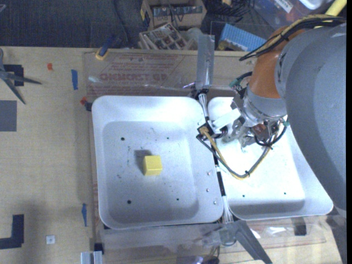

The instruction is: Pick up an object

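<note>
Nearest the camera: left bin, near rim bare. A bit further in, yellow block sits alone on the left bin floor, roughly centre, slightly left, flat on one face, clear of all walls. Looks like a small cube, probably foam or light plastic: light, stiff enough, matte so not slippery, not fragile. Best hold judged: pinch two opposite side faces from straight above, plenty of room round it. Further back and right, gripper hangs over the right bin near the divider, well apart from the block, cables looped below. Claw state: cannot tell, too cluttered
</note>
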Motion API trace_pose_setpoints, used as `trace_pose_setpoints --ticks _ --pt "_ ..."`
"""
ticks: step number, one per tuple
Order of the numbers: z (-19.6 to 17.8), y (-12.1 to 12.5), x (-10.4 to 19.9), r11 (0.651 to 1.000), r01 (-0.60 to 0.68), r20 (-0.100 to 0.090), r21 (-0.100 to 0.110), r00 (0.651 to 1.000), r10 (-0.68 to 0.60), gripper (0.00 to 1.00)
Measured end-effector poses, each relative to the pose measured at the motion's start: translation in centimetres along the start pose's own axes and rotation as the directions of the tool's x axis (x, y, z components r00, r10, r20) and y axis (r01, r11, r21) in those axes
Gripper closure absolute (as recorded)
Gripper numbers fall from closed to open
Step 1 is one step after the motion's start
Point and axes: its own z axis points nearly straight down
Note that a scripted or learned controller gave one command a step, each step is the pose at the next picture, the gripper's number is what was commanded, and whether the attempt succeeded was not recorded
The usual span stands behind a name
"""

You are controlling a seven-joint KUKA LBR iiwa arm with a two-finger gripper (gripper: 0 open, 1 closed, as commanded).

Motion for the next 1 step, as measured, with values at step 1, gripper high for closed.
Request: trace_pose_setpoints --ticks 1 --pt "0.01 1.82 -4.16 0.912 0.411 -0.001 -0.001 0.912 -0.411 1.0"
